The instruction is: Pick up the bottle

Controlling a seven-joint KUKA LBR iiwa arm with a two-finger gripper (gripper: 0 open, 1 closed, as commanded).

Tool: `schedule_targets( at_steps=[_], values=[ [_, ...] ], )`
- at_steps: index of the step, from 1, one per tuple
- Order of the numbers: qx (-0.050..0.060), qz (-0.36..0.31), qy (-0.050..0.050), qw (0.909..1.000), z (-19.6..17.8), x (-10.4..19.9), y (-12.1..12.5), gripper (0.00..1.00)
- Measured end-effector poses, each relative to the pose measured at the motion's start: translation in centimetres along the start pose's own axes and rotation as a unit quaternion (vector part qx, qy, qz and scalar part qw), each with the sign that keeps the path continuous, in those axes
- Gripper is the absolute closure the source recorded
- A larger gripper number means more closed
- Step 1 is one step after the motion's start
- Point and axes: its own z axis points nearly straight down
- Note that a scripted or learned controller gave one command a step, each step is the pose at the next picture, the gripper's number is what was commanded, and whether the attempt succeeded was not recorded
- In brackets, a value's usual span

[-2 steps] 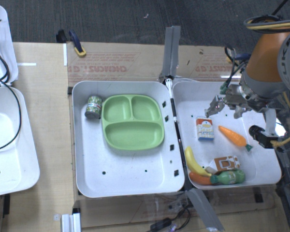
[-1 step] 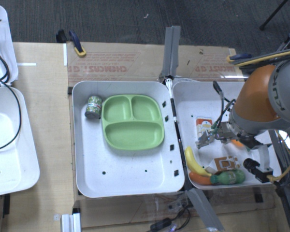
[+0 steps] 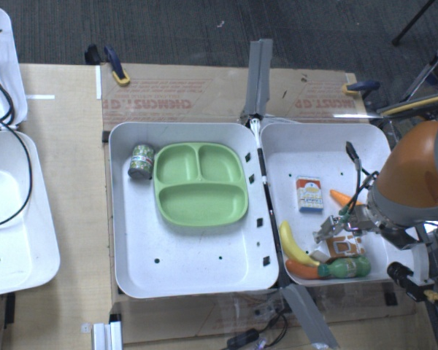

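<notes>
One small green plastic bottle (image 3: 347, 268) lies on its side at the right bin's (image 3: 277, 195) front wall, its long axis running left-right. We see the gripper (image 3: 341, 232) just behind it, almost above; how its grasp stands we cannot tell.

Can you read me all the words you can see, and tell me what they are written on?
"CHEMC27. GL": my best reading of the red print, upside down and partly blurred, on the cardboard sheet behind the left bin.
More red print on the cardboard behind the right bin: too blurred to read.
Small card box: label too small to read.
Small jar: label too blurred to read.
Green bottle: no label readable.
</notes>
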Motion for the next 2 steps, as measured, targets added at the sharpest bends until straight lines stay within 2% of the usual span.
schedule_targets(
  at_steps=[1,2],
  values=[
    [-0.001,-0.006,0.0,1.0,-4.0,0.3,0.1,0.0],
    [-0.001,0.008,-0.001,1.0,-8.8,5.6,9.3,0.0]
  ],
)
